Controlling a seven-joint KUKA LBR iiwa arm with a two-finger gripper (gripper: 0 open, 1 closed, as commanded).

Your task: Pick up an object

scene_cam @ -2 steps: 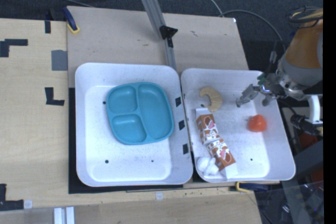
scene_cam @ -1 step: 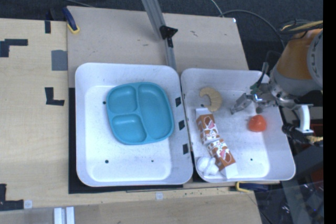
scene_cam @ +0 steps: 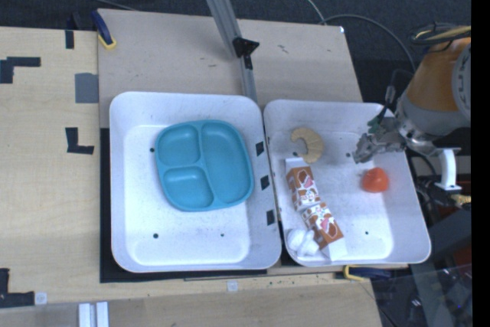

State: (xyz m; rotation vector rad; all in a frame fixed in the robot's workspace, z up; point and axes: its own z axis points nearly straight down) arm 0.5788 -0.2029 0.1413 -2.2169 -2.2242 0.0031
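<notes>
Lying lengthwise toward the bin's near edge, snack packet (scene_cam: 312, 207); end effector (scene_cam: 366, 152) grip state indiscernible, hovering apart.

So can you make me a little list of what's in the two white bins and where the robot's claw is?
left bin: blue plate with three sections
right bin: croissant, orange ball, brown wrapper, white lump
wrapper: lies lengthwise, left of the ball
white lump: near corner, beside the wrapper's end
claw: over the right bin, above the ball, holding nothing
</notes>
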